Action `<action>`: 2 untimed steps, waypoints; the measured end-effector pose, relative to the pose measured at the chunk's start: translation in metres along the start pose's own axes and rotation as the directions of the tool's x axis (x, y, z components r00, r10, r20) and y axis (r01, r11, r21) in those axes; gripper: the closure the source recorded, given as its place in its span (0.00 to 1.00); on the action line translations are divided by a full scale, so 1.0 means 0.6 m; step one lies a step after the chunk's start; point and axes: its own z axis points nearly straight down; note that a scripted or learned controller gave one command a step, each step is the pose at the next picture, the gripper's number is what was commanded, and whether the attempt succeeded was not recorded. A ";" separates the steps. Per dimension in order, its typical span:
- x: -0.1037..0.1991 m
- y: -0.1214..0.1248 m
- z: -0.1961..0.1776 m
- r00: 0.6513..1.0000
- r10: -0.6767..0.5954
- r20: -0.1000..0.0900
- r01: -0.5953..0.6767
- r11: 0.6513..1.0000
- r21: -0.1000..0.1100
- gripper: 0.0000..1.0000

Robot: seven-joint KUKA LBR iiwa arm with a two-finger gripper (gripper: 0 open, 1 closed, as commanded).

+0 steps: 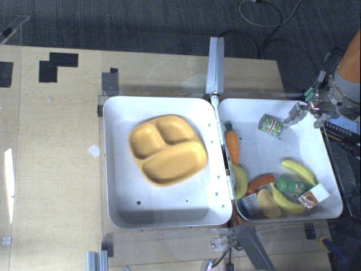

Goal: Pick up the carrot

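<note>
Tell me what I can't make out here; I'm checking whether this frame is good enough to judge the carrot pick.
- Arm: cut off by the camera view's right edge.
- Claw: too small and blurred to tell open or shut.
- Carrot: its far side lies against the bin wall.
- Items in the right bin's front corner: piled, with bananas overlapping what lies beneath.
- Can: label too small to read.

No text, brand, number or sign is legible; the green-and-white label on the small can [271, 125] just beside the gripper [295, 114] and the print on the carton [312, 197] are too blurred to read.
</note>
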 end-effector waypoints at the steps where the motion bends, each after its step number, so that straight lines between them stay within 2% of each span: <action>1: -0.027 -0.039 0.080 1.000 0.002 0.000 -0.002 1.000 0.000 0.00; 2: 0.073 0.063 0.233 0.982 0.191 0.000 -0.191 0.981 -0.007 0.00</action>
